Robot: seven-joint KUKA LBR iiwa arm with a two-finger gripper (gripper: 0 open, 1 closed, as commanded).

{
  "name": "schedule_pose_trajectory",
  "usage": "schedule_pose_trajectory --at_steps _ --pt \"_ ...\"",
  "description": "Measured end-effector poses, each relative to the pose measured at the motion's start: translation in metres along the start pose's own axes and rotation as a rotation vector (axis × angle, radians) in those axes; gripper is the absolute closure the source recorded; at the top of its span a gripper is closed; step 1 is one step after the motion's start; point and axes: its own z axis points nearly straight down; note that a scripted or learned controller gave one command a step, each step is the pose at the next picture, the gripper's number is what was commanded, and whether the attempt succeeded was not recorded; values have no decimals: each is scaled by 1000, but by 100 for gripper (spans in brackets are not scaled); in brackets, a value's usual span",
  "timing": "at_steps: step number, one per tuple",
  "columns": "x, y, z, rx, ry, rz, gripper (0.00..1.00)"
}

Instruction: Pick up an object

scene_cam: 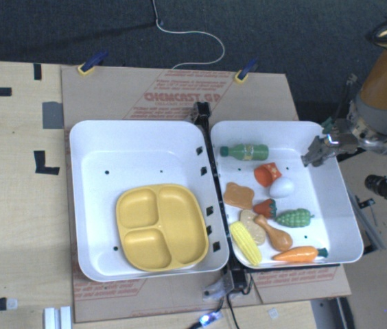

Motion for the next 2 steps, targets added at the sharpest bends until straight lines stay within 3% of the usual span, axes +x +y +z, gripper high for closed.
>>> schedule_pose_trajectory --at_steps 2 --pt "102 39 8 0 1 -6 100"
